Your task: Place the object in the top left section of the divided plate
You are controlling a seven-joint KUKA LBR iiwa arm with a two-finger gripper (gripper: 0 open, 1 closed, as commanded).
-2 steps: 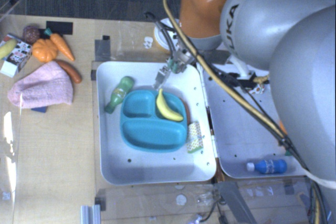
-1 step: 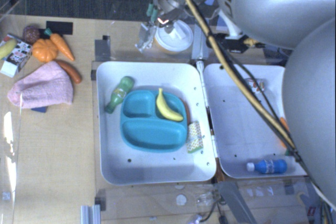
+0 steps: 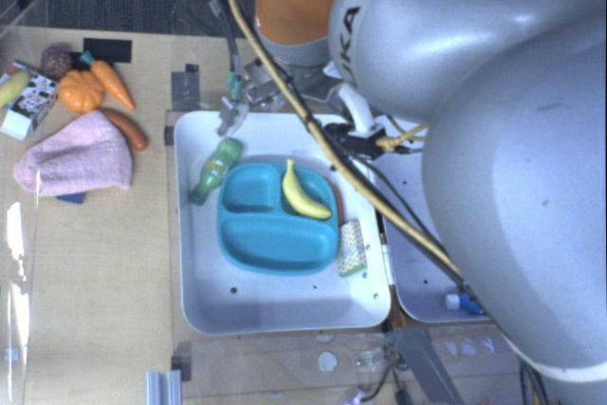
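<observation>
- The right-hand shallow white bin (image 3: 425, 299) shows just a sliver beneath the grey arm (image 3: 474, 71); a small blue-and-white item (image 3: 461, 303) lies at its near edge, too hidden to name
- The left-hand shallow white bin (image 3: 285, 322) holds the blue plastic divided plate (image 3: 275, 249) near its middle; the plate's large near section is bare
- A small pale patterned block (image 3: 352, 248), perhaps a sponge, lies on the bin floor touching the plate's right rim; it is outside the plate
- A yellow toy banana (image 3: 302, 194) lies in the plate's top right section; the top left section (image 3: 248, 190) is bare, so the placing is not yet done
- A green plastic toy bottle (image 3: 213, 168) lies tilted on the bin floor just beside the plate's left rim, outside every section; by its closeness to the gripper I judge it the task's object, though the banana could be meant
- The two-finger gripper (image 3: 230, 117) hangs over the bin's far left corner, just above the bottle's cap end; nothing is visibly held, and whether it is open or closed I cannot tell; grasp, lift and placing all seem left to do
- Far left on the bench lie a pink folded cloth (image 3: 76, 156), an orange toy pumpkin (image 3: 81, 90) and an orange toy carrot (image 3: 116, 82), well apart from both bins
</observation>
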